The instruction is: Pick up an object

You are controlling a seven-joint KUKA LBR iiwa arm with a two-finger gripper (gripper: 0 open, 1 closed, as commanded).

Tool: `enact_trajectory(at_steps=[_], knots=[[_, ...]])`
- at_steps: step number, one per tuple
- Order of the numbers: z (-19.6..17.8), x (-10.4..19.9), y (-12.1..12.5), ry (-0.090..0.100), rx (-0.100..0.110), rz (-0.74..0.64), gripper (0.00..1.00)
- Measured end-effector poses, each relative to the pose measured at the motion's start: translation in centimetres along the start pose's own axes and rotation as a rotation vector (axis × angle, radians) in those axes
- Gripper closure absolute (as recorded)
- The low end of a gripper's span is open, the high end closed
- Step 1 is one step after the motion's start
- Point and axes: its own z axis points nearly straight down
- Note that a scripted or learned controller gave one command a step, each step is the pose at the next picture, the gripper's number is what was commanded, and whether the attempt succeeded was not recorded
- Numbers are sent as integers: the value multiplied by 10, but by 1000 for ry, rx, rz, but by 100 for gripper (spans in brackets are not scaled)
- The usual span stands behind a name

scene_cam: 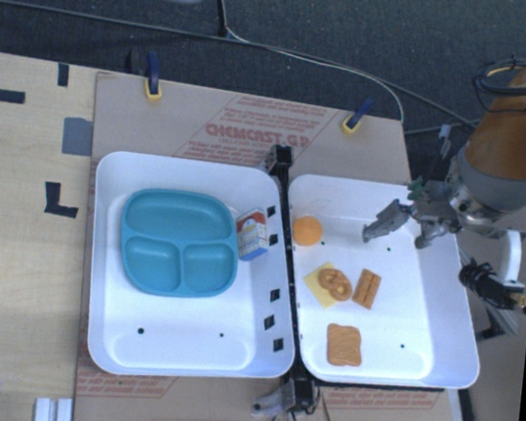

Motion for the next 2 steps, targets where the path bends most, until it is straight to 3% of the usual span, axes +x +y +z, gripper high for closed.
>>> enact_trajectory(at_steps=[1, 2], knots=[[-7, 0, 2, -2, -13, -3, 0], [48, -10, 0, -2, -8, -2, 0]])
